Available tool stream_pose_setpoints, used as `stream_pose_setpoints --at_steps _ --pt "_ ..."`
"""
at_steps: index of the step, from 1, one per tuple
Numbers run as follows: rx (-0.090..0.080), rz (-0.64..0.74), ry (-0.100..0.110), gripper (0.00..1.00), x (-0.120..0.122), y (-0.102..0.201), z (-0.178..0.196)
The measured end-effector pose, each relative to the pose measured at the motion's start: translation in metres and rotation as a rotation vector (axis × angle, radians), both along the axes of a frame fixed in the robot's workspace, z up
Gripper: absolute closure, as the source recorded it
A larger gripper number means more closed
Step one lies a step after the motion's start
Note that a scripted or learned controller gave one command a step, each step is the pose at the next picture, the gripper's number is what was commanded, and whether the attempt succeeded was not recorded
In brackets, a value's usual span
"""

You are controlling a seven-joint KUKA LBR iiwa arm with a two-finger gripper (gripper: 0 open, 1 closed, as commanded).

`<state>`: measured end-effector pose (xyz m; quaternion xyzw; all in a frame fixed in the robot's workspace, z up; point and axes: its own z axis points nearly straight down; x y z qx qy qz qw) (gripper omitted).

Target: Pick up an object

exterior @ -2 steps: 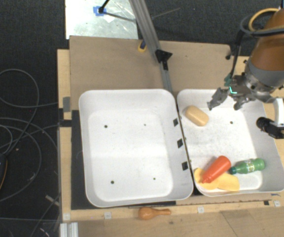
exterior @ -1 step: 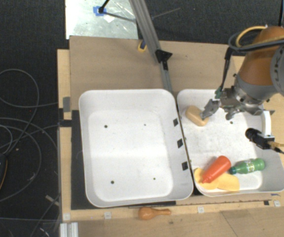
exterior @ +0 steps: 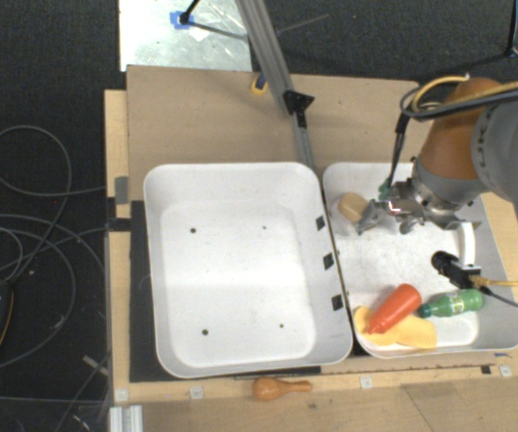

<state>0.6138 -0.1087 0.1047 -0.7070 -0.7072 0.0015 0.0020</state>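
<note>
Tan block (exterior: 352,208) lay in right bin (exterior: 511,331) beside the hand (exterior: 387,220), grip state unclear; one carrot (exterior: 394,309), one green bottle (exterior: 452,305), one yellow piece (exterior: 412,335).

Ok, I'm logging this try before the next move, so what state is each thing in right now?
pincer: low over the right bin, nothing visibly between its fingers
tan block: on the bin floor, just left of the pincer
orange carrot: lying tilted across the yellow piece
yellow piece: flat, at the near wall
green bottle: on its side
right bin: holds all four
</note>
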Motion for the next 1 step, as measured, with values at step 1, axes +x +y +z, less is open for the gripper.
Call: stream_pose_setpoints --at_steps 1 --pt "-0.001 0.0 -0.004 0.0 0.0004 0.0003 -0.0144"
